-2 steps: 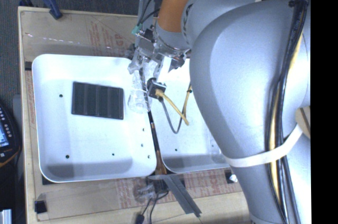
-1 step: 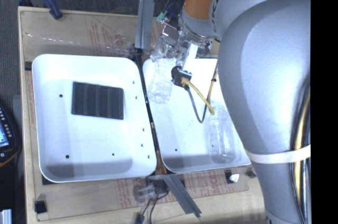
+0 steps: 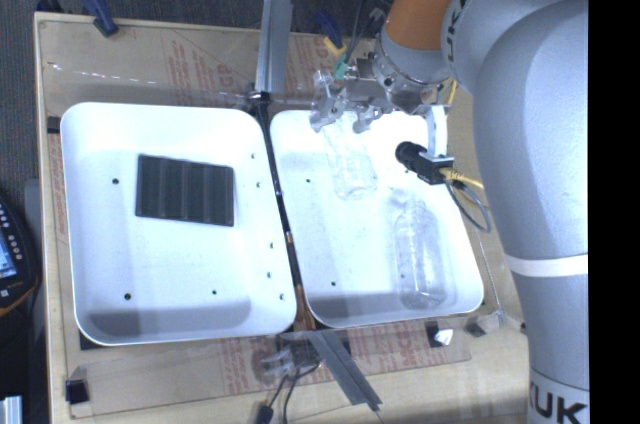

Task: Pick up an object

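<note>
Objects, right bin: two clear items on the white floor. Glass, transparent, towards the bin's far end, just below the end effector. Bottle, clear plastic, lying lengthwise nearer the front right corner, well apart from the glass.

End effector: hangs over the far edge of the right bin, above the glass; nothing visibly between its fingers, and from this angle I cannot tell whether they are spread or closed.

Left bin: one dark ribbed slab, flat, near its middle.

Worktop: board bearing both bins, divider bar rising between them at the back.

Risks, as judged from here: both right-bin items are see-through against white, so their outlines are faint and a descent could land off-centre. Smooth curved walls would likely slip out of a two-finger pinch. The glass sits close to the back wall; a finger might strike the rim or tip the glass over. The bottle could roll if nudged.
</note>
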Robot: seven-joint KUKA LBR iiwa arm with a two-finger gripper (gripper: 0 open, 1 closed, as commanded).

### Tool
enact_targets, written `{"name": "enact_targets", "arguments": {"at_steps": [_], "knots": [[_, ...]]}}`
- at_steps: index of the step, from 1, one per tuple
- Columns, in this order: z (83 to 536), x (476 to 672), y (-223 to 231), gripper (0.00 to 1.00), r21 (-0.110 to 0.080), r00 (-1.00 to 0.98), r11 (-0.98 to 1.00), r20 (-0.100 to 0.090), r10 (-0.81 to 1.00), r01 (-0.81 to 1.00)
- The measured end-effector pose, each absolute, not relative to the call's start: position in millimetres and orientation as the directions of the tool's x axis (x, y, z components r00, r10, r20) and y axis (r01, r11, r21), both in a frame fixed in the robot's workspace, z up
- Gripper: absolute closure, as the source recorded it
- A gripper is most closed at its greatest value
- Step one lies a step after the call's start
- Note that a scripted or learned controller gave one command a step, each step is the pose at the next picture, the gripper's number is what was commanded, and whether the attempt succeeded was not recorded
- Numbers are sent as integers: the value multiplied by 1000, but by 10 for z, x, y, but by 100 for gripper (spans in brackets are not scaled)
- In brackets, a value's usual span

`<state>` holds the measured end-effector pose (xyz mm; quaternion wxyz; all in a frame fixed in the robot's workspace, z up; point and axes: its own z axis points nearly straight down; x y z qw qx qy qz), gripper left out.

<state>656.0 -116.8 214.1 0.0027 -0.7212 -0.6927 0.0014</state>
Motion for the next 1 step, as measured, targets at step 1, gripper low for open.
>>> {"name": "enact_targets", "arguments": {"at_steps": [1], "knots": [[2347,6377,-1268,100,-6,15,-15,2,1000,1000]]}}
